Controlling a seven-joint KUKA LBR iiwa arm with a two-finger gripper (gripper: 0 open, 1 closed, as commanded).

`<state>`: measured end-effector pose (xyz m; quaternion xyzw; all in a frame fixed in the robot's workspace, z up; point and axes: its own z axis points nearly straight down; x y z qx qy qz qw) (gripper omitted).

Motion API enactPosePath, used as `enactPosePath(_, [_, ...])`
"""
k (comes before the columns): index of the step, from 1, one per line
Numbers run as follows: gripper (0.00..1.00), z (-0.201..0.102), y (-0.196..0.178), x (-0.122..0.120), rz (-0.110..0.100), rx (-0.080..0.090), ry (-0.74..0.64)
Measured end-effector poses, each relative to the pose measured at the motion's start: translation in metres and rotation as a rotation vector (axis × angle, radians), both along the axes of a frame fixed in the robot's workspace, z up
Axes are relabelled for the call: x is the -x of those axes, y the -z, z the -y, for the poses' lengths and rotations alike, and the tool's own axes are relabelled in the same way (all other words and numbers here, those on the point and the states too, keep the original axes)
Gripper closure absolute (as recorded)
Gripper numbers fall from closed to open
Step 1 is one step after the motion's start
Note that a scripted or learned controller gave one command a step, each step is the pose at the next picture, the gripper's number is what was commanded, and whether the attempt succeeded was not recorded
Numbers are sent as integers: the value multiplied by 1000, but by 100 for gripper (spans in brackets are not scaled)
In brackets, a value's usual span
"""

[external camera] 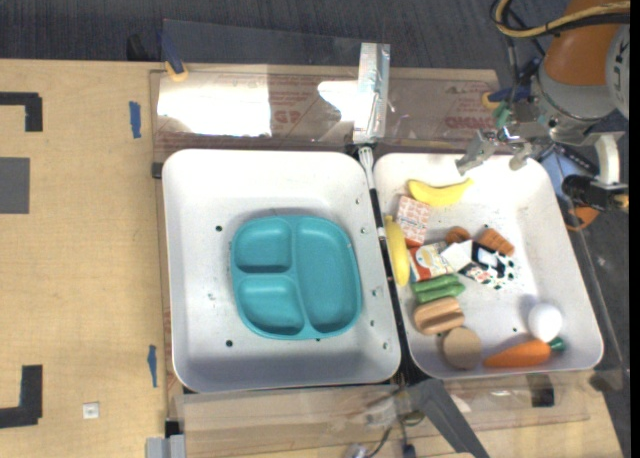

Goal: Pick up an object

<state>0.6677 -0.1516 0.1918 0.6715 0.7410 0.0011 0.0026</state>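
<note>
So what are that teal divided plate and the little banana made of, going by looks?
The teal plate looks like moulded plastic: one even colour, soft sheen, rounded compartments. The banana seems to be toy plastic too, smooth and uniformly yellow, though rubber or foam cannot be ruled out at this size.

Note left bin: teal tray, three compartments, at centre. Right bin: banana near top, carrot and egg near bottom right, hot dog with other toy food in middle. Gripper hangs over right bin's top edge, above banana, touching nothing; arm enters from upper right.
</note>
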Motion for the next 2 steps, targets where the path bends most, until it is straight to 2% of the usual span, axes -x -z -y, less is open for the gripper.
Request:
enactPosePath(1, [0, -20, 29, 0, -6, -2, -363])
enactPosePath(2, [0, -15, 42, 0, -4, 0, -713])
